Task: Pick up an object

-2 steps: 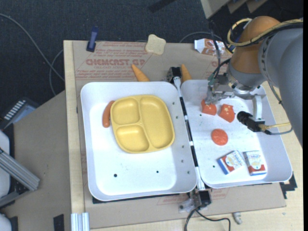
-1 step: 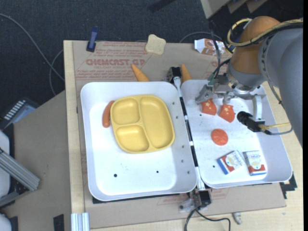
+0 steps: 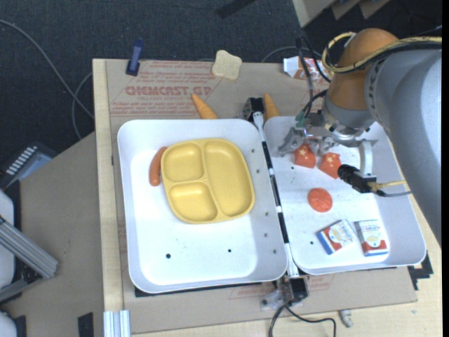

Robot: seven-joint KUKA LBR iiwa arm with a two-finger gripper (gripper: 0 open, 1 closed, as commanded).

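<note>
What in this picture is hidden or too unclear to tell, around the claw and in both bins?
- Claw: in the camera view the wrist covers it from above, so its grip state cannot be read.
- Two red pieces under the claw: partly covered, touching or apart is unclear.
- Hot dog: its right side is behind the yellow plate.
- Two small cartons: print too small to read.
- Carrot behind the left bin: its lower end is cut by the rim.

Tray (image 3: pixel 208 180) in left bin (image 3: pixel 140 244) — sausage (image 3: pixel 156 167) beside tray's left edge.
</note>
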